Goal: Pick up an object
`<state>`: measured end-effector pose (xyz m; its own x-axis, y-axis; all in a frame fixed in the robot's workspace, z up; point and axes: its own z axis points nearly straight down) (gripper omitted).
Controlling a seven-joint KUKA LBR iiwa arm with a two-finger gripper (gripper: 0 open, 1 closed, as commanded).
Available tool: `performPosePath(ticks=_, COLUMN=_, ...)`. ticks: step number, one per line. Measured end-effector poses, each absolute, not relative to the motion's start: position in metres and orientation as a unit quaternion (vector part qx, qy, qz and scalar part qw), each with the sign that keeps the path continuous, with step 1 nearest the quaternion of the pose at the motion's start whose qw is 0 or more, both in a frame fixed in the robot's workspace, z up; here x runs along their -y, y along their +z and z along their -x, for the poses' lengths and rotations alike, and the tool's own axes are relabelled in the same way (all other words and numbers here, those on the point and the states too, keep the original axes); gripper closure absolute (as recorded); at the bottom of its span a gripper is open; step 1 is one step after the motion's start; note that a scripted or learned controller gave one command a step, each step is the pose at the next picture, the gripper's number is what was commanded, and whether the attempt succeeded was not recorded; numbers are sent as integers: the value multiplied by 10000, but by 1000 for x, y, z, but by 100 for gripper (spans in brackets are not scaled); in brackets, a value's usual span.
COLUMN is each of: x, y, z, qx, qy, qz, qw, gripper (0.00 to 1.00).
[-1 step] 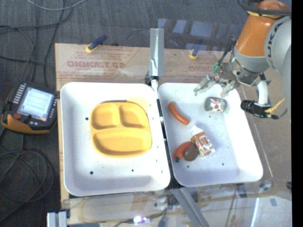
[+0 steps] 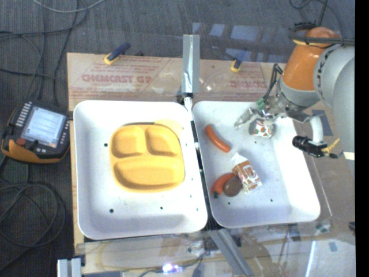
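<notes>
While the gripper (image 2: 258, 119) hangs with jaws apart beside the small white object (image 2: 262, 130) in the right bin (image 2: 288, 206), centre over it, descend straight, then close

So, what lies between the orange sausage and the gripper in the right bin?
In the camera view, only bare white floor of the right bin lies between the orange sausage and the gripper.

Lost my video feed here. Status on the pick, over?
Gripper low over right white bin, at a small white patterned object; grasp unconfirmed. Orange sausage and small printed carton lie apart, nothing blocking.
</notes>
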<state>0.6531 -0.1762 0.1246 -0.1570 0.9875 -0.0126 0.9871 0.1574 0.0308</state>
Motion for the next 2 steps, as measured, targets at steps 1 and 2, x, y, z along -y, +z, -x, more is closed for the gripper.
performPosePath(ticks=1, x=210, y=116, z=-650, qx=-7565, qy=130, qz=-6533, qw=254, gripper=0)
performPosePath(ticks=2, x=199, y=114, z=-648, qx=-7883, qy=88, qz=-6144, qw=318, gripper=0)
